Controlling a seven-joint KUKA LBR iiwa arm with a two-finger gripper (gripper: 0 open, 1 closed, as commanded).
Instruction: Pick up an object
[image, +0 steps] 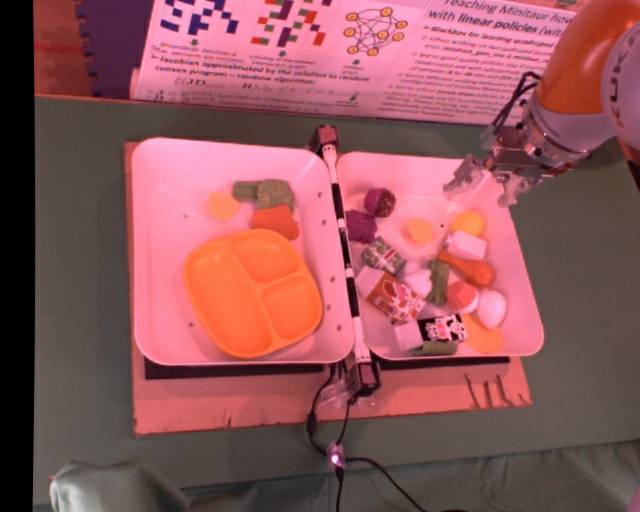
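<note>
The gripper (487, 182) hung open and empty above the right bin's (527, 300) far corner; the yellow toy (469, 222) lay just beneath among crowded neighbours, so a straight, centred descent was judged advisable.

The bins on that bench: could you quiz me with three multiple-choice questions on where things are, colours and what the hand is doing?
1. Where does the orange divided plate lie?
A. left bin
B. right bin
C. on the green bench outside the bins

2. What colour are the bins?
A. blue
B. white
C. black

3. How does the hand stand?
A. low among the toys, gripping one
B. above the right bin's far edge, holding nothing
C. over the left bin

Answers: 1 A, the plate fills the left bin's near part. 2 B, both walls are white. 3 B, it hangs over the right bin's far rim, nothing between its fingers.
</note>
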